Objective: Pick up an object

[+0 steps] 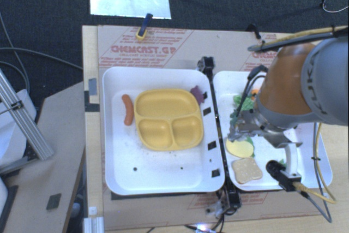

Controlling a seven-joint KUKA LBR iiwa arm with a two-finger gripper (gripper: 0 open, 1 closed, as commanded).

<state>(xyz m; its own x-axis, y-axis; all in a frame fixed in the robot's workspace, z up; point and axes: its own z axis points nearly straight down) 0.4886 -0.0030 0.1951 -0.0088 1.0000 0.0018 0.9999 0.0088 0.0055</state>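
In the right bin [223,84] lie a pale yellow disc-shaped piece [240,148], a slice of toy bread [247,170] below it, and a green leafy toy [244,102] near the far side. My gripper [240,132] hangs low over the bin's left part, just above the yellow piece; the wrist and the big grey and orange arm [297,84] cover much of the bin. The left bin [117,172] holds a yellow divided plate [166,117], a toy sausage [128,109] left of it, and a purple piece [197,94] at the plate's upper right corner.
A black clamp strip [214,117] runs between the two bins. Cables [319,172] loop from the arm over the right bin's near right corner. Cardboard [152,49] underlies both bins, with a yellow and blue tool [144,27] at its far edge.
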